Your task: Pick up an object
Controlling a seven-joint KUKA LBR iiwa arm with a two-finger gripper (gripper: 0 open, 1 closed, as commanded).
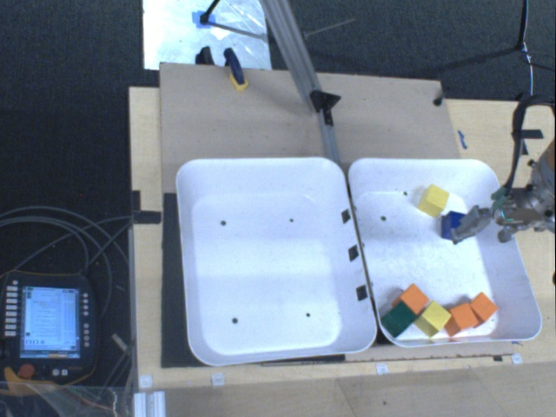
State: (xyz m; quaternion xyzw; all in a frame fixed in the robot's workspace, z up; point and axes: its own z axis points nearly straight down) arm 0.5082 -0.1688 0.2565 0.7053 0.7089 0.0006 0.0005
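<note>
No readable writing. My gripper (469,224) sits low in the right bin (512,259), at a blue cube (451,225); cannot tell its opening or whether it grips. Yellow cube (432,200) just beside. Near front wall: green cube (398,319), yellow block (432,318), three orange cubes (464,313). Left bin (195,259) smooth white plastic on the table (382,111).

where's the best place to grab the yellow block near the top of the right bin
Probably from straight above, closing on two opposite flat side faces of the yellow block. It lies apart from the bin's wall, so its left and upper sides are free. The blue block sits close at its lower right, so avoid pinching across that corner.
</note>
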